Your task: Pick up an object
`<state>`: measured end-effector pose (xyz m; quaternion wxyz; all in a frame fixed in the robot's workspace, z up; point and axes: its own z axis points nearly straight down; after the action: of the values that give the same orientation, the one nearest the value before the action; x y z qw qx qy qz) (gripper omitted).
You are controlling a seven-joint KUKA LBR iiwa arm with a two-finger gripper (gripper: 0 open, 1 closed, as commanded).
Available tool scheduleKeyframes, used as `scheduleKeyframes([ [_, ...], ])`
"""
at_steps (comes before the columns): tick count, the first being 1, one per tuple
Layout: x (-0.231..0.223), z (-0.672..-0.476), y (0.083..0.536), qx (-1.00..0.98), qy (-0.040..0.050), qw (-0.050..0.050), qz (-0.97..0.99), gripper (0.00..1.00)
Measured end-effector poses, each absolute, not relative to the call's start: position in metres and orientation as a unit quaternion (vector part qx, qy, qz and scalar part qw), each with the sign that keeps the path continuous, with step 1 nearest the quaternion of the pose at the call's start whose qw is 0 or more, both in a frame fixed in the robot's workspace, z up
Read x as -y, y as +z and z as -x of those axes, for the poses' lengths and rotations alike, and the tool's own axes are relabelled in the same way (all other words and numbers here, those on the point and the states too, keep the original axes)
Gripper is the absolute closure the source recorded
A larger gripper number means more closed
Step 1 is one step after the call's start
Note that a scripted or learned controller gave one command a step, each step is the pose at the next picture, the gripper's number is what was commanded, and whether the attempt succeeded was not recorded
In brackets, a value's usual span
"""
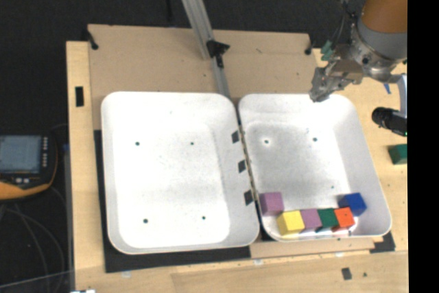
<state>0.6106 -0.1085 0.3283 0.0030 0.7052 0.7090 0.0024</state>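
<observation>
Several small blocks lie along the near edge of the right bin [357,127]: a purple block [271,202], a yellow block [290,221], a second purple block [311,218], a green block [327,217], an orange block [343,217] and a blue block [353,202]. My gripper [319,94] hangs over the far right corner of that bin, well away from the blocks. Nothing shows between its tips. The arm comes in from the upper right, orange band above the wrist.
The left bin [116,147] sits beside the right one, joined by dark clips [241,166]. A metal pole [195,3] slants up behind the bins. A small device [24,158] rests off the bench at left. A green item [398,154] lies at the right edge.
</observation>
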Motion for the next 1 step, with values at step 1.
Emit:
scheduleKeyframes([
  [1,0.1436,-0.6208,0.2479,-0.706,-0.003,-0.002,-0.708,1.0],
])
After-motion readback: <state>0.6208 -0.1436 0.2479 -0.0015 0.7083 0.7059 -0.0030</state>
